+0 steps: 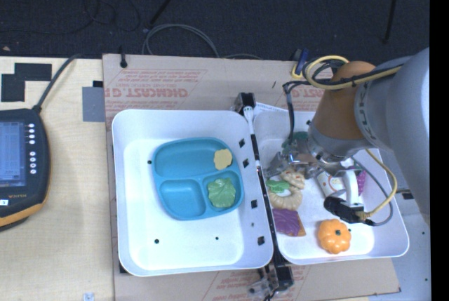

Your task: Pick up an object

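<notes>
Grey-metal hand (295, 165) sits low in my right white bin (393, 240); its grip I cannot tell. Small orange plastic pumpkin (333, 236) lies at its five o'clock, apart.

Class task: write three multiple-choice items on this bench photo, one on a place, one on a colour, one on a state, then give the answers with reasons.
1. Where is the blue tray?
A. in the left bin
B. in the right bin
C. on the bare bench

2. What colour is the small pumpkin?
A. purple
B. orange
C. green

3. How does the green leafy piece lie?
A. hanging from the end effector
B. on the right bin's floor
C. inside one compartment of the tray

Answers:
1 A: the tray sits on the left bin floor.
2 B: it is orange, in the right bin.
3 C: it rests in the tray's lower right compartment.
</notes>
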Available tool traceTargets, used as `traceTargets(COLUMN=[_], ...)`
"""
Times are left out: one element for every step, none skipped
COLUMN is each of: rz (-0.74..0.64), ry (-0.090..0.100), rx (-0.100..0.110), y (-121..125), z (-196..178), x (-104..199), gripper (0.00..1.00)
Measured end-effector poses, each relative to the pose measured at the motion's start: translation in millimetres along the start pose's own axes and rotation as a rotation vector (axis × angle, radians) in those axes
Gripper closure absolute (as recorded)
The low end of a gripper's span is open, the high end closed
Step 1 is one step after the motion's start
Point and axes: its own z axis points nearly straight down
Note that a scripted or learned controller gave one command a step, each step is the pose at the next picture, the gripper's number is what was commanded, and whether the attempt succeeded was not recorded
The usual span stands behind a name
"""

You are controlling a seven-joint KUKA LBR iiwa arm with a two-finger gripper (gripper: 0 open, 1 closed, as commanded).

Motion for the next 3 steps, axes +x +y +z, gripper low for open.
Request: traceTargets(rz=[-0.004, -0.001, -0.004], ry=[-0.002, -0.001, -0.001], rx=[-0.007, 0.000, -0.005], y=[36.7, 1.7, 13.5], z=[-0.8, -0.1, -0.5], x=[6.0, -5.1, 6.4], gripper=[0.00, 0.00, 0.00])
